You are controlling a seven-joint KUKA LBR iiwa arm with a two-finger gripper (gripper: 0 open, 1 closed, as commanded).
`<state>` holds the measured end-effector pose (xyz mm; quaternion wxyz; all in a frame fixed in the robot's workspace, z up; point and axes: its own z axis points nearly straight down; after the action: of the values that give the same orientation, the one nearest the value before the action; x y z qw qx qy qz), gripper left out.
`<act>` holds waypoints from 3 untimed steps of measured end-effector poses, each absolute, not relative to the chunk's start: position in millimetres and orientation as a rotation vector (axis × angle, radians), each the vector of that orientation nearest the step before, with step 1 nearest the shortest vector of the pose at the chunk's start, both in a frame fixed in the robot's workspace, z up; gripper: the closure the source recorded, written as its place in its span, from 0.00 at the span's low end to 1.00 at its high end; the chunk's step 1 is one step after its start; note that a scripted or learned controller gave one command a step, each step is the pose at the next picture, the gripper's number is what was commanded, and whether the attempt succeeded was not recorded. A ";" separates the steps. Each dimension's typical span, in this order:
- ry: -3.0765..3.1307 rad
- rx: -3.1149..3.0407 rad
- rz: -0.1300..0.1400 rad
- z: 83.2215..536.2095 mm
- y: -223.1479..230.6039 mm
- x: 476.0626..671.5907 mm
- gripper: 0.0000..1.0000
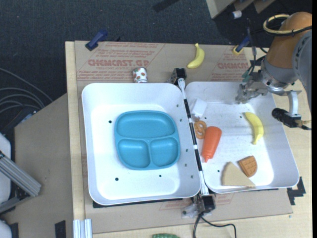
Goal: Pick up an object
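My arm [290, 43] comes in from the right at the upper corner of the scene, its orange band sitting above the grey wrist, and it bends down toward the far right part of the right bin [282, 148]. My claw [246, 94] hangs low over the bin's upper area, near the back wall, pointing down and a little leftward; I cannot tell from here how it stands or whether it has hold of anything. The things I could pick lie in the same bin: a banana [255, 127] just below and to the right of the claw, apart from it; a carrot [211, 143] near the left wall with a pretzel [199, 128] touching its upper end; a bread piece [247, 165] and a tan wedge [235, 175] close together by the front wall. The left bin [99, 108] holds a blue divided plate [147, 139]. On the tabletop [124, 63] behind the bins lies a second banana [196, 57] and a small spotted cup [140, 74].
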<state>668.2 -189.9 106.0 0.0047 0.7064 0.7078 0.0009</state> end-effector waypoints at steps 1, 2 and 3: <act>2.217 2.213 0.002 105.8 -189.7 668.1 0.00; 2.222 2.221 0.000 84.7 -202.2 666.5 0.00; 2.220 2.217 0.001 95.6 -202.1 667.6 1.00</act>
<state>667.6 -202.1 95.6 0.0023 0.7066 0.7076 0.0004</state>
